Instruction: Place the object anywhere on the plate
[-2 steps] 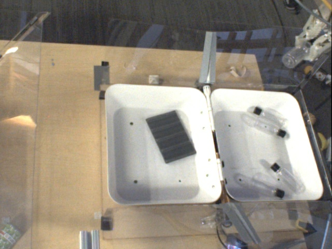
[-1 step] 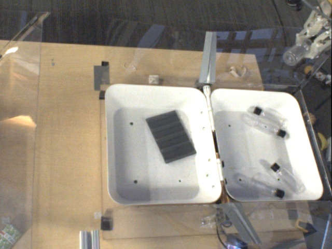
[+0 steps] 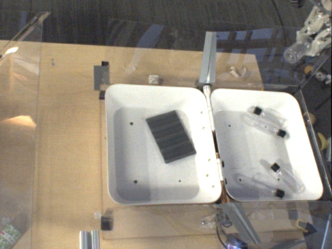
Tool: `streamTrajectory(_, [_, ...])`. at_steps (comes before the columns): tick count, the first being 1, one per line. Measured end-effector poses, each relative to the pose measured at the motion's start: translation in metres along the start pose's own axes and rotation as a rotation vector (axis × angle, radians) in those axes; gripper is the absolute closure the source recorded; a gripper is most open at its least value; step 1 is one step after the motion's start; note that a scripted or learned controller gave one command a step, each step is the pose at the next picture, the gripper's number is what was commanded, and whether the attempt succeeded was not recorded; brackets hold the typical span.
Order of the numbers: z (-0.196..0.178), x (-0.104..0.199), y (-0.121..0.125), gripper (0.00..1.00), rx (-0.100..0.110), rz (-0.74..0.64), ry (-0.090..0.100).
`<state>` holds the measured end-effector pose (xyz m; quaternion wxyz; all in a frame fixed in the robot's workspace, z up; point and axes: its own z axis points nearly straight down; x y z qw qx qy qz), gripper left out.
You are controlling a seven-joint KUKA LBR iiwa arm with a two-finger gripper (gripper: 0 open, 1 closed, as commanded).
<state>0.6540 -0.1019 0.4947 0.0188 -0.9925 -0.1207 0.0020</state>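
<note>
One fixed camera is looking down on the bench [image 3: 62, 154] from above at a slant, far enough back to be taking in both white bins whole. The left bin [image 3: 111, 154] is sitting at frame centre, the right bin [image 3: 306, 154] toward the right edge. Dark floor is running across the top of the frame; arm parts [image 3: 311, 32] are showing at upper right.

With the left bin [image 3: 111, 154] as landmark, a ribbed plate [image 3: 170, 136] lies tilted inside it near its middle, the right bin [image 3: 306, 139] adjoins its right side holding two tubes [image 3: 268, 121] [image 3: 278, 179], one behind the other.
</note>
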Motion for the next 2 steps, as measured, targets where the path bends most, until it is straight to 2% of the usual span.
streamTrajectory(1, [0.0599,-0.0447,0.028,1.0,-0.037,-0.452,-0.01])
streamTrajectory(2, [0.0503,-0.0422,0.0247,1.0,-0.038,-0.462,-0.011])
